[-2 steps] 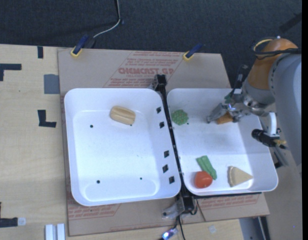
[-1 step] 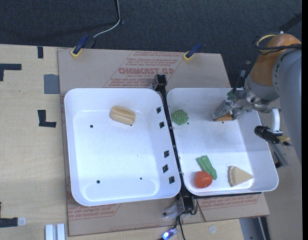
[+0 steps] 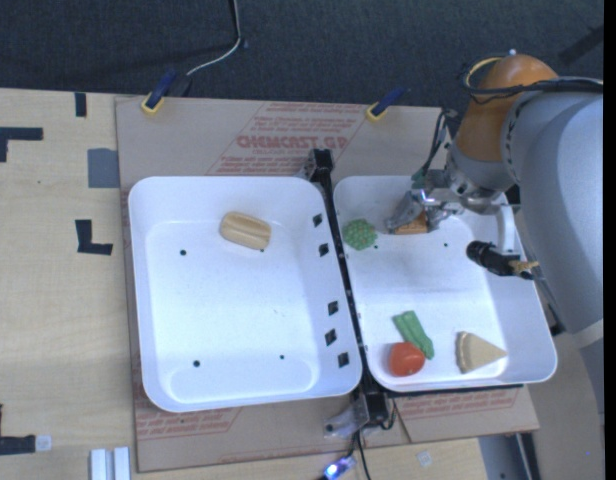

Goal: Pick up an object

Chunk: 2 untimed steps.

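The brown cardboard sheet [image 3: 288, 133] under both bins carries red printing, reversed or upside down from this angle and only partly legible; it lies up and to the left of the gripper, and its lower printed edge is likewise unreadable. The grey arm with the orange band [image 3: 508, 108] enters from the right and is cut off there, covering the right bin's far right corner. The shallow white left bin [image 3: 153, 298] sits well to the left of the gripper and holds a tan, loaf-shaped bread roll [image 3: 246, 230], lying far left of the gripper and slightly lower. The shallow white right bin [image 3: 518, 313] lies directly under the gripper. The metal two-finger gripper [image 3: 412, 220] is low over that bin's upper part; a small orange-brown piece [image 3: 412, 228] shows at its tips, its shape too hidden to identify, and whether the fingers are apart or closed cannot be told. A round green knobbly item [image 3: 360, 234] rests just to the left of the gripper, near the divider between bins. A pale tan wedge-shaped item [image 3: 477, 351] lies well below the gripper and to its right. A red round tomato-like item [image 3: 407, 359] lies well below the gripper, touching an elongated green vegetable-like piece [image 3: 414, 329] just above it.
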### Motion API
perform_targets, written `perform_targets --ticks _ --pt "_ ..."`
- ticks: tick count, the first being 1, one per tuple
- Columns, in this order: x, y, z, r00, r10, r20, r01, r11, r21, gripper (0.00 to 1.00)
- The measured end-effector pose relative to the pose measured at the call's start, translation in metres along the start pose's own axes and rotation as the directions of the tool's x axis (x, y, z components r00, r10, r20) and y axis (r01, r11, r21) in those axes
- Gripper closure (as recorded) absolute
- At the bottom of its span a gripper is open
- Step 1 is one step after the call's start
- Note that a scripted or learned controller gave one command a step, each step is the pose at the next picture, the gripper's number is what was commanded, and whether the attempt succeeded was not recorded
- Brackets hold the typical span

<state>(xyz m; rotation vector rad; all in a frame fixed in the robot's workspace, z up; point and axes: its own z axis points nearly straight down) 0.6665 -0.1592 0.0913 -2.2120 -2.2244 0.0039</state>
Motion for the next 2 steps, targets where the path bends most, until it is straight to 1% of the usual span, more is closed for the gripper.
perform_targets --ticks 2 --pt "-0.0033 -0.0007 -0.0201 1.0 0.002 0.006 -0.002 1.0 -0.001 1.0"
